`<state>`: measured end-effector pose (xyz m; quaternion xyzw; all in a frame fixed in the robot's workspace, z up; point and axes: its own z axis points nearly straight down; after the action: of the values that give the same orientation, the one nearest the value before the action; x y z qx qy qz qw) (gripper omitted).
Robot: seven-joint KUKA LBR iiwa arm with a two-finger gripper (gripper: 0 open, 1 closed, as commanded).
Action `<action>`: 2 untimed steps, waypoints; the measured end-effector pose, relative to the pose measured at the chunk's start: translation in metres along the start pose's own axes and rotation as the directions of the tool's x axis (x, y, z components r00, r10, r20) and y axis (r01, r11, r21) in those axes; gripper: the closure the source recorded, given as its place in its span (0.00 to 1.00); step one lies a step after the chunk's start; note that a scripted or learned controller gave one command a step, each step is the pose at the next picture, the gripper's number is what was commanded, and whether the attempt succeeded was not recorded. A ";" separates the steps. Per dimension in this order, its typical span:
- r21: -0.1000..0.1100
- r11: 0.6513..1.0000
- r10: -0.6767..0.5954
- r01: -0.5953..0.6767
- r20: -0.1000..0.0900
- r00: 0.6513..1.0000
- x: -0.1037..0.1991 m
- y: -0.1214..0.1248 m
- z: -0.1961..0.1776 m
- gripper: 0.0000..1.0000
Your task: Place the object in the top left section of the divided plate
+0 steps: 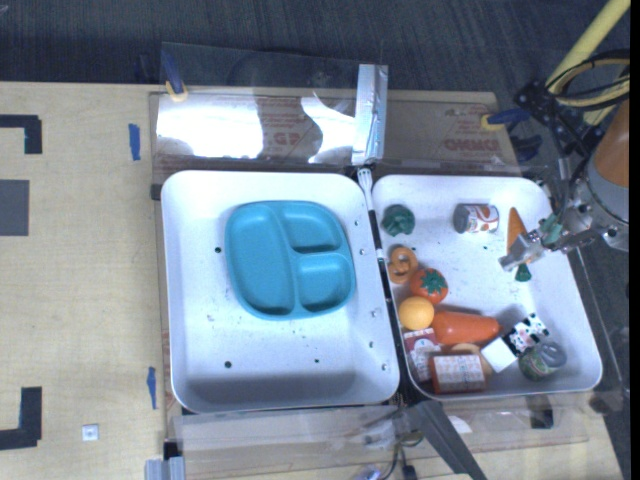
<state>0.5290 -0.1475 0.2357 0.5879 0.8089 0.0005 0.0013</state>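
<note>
A blue divided plate [290, 258] lies in the left white bin [190, 348], with nothing in its sections. My gripper [520, 258] hangs over the right part of the right bin [580, 308], far from the plate. It is just below an orange wedge [514, 228], and a small dark green piece [523, 274] sits right under its tip. I cannot make out whether it touches either of them.
The right bin holds several toys: a green vegetable [398, 219], a small can [476, 218], an orange pumpkin [402, 262], a tomato [431, 285], a yellow fruit [416, 313], a carrot [463, 326] and a box [458, 370]. Yellow cables [590, 43] hang at the upper right.
</note>
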 end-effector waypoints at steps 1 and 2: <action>0.013 0.996 -0.088 0.088 -0.009 0.996 0.016 0.067 0.137 1.00; 0.050 0.982 -0.182 0.183 -0.030 0.983 0.009 0.102 0.152 1.00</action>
<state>0.6236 -0.1077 0.0844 0.5109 0.8592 -0.0134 -0.0244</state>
